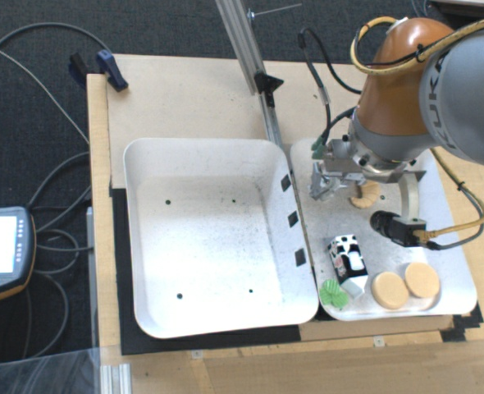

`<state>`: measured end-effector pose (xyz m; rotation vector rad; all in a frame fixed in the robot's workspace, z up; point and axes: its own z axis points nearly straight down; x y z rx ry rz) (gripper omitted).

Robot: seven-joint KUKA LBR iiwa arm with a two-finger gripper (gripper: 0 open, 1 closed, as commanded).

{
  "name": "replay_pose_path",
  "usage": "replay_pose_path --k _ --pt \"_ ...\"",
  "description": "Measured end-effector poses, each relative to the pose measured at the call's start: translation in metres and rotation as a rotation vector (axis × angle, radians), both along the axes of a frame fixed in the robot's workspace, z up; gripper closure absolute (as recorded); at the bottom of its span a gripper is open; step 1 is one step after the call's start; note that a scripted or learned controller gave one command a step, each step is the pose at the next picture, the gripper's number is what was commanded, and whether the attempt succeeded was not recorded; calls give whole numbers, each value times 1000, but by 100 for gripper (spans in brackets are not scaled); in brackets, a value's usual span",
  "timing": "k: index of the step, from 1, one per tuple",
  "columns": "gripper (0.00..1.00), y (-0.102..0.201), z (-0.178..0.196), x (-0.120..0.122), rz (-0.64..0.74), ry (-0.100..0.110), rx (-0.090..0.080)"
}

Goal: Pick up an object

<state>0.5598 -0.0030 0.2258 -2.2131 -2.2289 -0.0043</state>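
My gripper (pixel 325 183) hangs low over the far left part of the right bin (pixel 449 220), under the grey and orange arm. A small tan piece (pixel 363 195) lies just to its right, partly hidden by the wrist. Toward the near edge of the same bin lie a black-and-white box (pixel 348 258), a green object (pixel 334 294) at the near left corner, and two tan round discs (pixel 390 290) (pixel 422 280) side by side. Nothing shows in the gripper's grasp.
The left bin (pixel 143 220) sits beside the right one, and their rims meet along a ridge with black clips (pixel 292 218). A metal rail (pixel 242 39) slants in from the top. A blue clamp (pixel 111 68) sits at the bench's far left corner.
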Motion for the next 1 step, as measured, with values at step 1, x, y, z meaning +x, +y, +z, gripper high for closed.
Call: replay_pose_path --k 1 --pt "100 55 11 20 1 -2 0"
